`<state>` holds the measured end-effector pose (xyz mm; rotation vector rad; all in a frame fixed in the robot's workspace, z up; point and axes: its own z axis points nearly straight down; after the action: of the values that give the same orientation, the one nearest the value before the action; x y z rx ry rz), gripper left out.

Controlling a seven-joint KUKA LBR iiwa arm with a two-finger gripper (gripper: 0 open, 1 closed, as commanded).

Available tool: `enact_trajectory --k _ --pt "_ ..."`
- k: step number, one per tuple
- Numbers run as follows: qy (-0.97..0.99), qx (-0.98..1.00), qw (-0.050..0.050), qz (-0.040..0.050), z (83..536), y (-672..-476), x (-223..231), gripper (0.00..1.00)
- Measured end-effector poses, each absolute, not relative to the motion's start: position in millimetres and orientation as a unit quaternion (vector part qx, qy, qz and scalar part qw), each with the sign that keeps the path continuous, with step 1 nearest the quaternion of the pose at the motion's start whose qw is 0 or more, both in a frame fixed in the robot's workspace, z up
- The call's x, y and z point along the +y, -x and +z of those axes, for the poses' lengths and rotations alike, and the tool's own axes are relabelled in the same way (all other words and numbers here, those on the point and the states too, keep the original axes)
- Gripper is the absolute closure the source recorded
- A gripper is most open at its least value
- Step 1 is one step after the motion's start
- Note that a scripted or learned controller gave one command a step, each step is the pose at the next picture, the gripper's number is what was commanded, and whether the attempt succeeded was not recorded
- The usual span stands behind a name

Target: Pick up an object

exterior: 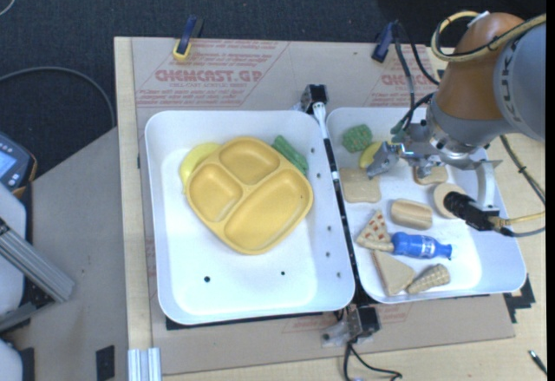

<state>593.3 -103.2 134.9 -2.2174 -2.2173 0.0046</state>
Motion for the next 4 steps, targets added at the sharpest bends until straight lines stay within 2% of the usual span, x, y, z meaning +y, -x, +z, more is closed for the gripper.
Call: enact_trajectory --k 1,2,4 --pt "0.708 -0.707 0.001 -0.0003 84.1 -594.1 -102.5 0.0" --pt "0.707 -0.707 -0.003 -0.0036 99.6 -596.8 -102.3 1.0" --pt "0.707 -0.707 -0.003 -0.0019 188.1 -606.0 -106.7 1.0"
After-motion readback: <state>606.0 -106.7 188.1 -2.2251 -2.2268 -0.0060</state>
